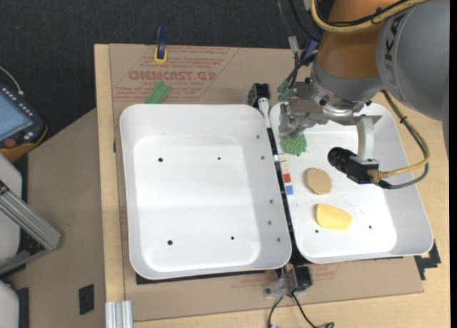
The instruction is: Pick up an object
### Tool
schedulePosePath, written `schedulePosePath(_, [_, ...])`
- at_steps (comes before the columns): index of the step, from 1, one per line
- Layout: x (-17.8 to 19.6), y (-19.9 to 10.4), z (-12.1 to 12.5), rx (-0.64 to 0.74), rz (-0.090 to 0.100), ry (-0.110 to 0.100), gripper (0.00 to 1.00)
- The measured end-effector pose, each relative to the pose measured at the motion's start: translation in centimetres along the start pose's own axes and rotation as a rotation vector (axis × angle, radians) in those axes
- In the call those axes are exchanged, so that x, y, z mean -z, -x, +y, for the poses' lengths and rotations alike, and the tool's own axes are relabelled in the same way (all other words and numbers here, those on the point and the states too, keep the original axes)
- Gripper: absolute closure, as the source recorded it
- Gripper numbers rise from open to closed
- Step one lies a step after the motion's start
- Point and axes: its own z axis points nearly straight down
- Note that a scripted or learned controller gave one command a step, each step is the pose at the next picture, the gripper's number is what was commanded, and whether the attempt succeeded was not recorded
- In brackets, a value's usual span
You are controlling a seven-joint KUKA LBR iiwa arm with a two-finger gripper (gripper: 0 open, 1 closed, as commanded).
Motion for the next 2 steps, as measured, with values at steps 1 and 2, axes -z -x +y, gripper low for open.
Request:
schedulePosePath(1, [-2.1,-4.1,-4.1,-0.002,0.001,-0.015,1.0])
schedulePosePath(2, [-2.2,-2.5,-5.8,-0.006,0.0,-0.012,1.0])
